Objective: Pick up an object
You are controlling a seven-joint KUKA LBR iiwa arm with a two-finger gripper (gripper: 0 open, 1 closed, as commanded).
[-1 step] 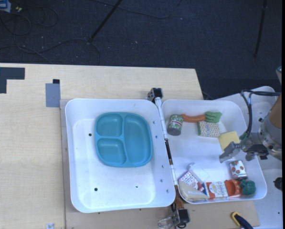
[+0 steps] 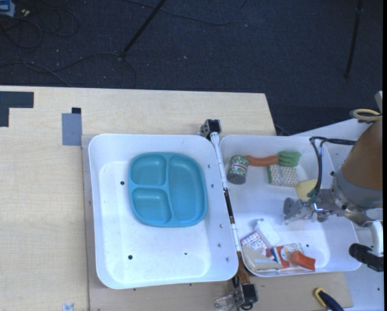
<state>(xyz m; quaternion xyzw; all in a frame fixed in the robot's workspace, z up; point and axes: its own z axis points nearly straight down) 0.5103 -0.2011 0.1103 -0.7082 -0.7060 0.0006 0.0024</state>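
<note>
The right bin (image 2: 339, 251) holds several small objects. At its back lie a small can (image 2: 237, 169) on its side, an orange carrot with a green top (image 2: 271, 160) and a patterned packet (image 2: 284, 175). A yellow round piece (image 2: 304, 188) lies by the arm. Near the front edge are a white and red packet (image 2: 254, 242) and a tube with an orange end (image 2: 292, 257). My gripper (image 2: 297, 210) reaches in from the right, low over the bin's middle, just below the yellow piece. Nothing shows held in it.
The left bin (image 2: 109, 251) holds a blue divided plate (image 2: 166, 188). The bins' shared rim (image 2: 222, 193) runs between them. The grey and orange arm (image 2: 365, 173) covers the right bin's right side. A yellow-handled tool (image 2: 326, 297) lies beyond the front edge.
</note>
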